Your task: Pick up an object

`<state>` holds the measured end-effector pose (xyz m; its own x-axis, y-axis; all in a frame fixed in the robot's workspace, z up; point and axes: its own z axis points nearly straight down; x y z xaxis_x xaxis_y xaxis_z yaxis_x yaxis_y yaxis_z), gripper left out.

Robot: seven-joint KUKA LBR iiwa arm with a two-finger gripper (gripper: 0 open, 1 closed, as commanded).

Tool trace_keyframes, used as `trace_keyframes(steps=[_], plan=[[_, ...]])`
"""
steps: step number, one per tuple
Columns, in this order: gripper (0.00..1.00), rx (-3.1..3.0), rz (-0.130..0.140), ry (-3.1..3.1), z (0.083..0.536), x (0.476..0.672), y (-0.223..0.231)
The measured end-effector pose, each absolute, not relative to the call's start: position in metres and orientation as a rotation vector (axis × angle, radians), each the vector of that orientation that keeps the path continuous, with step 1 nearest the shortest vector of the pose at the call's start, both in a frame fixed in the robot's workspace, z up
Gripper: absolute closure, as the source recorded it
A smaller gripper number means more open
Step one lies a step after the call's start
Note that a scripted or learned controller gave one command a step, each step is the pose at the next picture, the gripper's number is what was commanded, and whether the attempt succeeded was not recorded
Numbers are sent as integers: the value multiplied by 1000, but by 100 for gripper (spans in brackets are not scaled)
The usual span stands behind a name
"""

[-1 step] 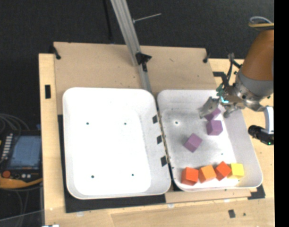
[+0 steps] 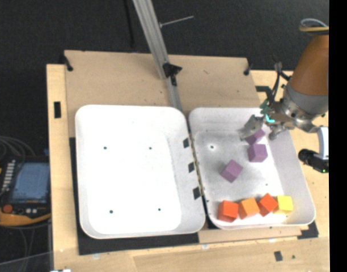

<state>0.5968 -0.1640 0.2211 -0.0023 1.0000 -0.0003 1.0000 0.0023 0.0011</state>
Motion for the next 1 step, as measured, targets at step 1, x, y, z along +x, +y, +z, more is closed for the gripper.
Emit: trace_keyframes(steps=[1], plan=[[0, 2223, -5, 2221, 179, 597, -168]])
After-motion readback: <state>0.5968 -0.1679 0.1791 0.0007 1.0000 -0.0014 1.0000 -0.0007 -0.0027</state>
